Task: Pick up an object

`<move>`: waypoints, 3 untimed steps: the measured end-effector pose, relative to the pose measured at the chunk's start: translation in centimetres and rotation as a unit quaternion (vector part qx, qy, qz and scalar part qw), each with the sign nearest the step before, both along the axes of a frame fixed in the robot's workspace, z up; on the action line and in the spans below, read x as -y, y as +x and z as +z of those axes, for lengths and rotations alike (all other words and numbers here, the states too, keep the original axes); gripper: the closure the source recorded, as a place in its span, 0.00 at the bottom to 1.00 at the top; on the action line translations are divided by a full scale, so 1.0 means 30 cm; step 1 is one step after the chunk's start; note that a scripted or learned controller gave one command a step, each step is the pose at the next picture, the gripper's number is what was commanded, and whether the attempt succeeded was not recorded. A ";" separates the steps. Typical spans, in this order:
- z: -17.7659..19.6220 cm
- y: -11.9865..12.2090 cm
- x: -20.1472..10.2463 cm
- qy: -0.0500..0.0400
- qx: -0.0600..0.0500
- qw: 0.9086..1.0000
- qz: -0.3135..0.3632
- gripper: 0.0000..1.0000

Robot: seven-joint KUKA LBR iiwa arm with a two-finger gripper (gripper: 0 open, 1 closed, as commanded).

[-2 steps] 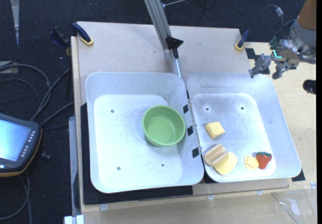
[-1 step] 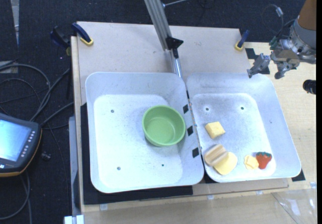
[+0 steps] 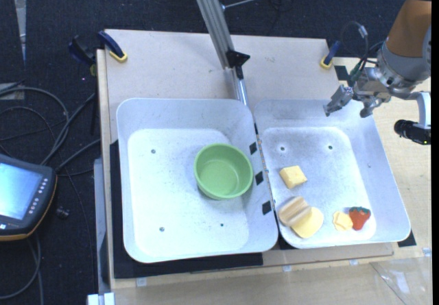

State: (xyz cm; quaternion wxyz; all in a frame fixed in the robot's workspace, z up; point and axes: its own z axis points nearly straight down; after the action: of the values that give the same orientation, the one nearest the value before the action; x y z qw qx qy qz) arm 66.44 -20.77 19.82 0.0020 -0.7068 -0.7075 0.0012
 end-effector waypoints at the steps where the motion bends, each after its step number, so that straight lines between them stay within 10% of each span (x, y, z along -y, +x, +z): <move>1: -0.199 0.021 0.007 0.000 0.000 1.000 0.000 0.00; 2: -0.351 0.018 0.004 0.000 0.000 1.000 0.000 0.00; 3: -0.307 0.024 0.005 -0.001 0.003 1.000 0.000 1.00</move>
State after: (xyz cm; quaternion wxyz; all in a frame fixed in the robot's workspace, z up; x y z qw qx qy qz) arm 67.14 -20.93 10.63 -0.0008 -0.7066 -0.7077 -0.0002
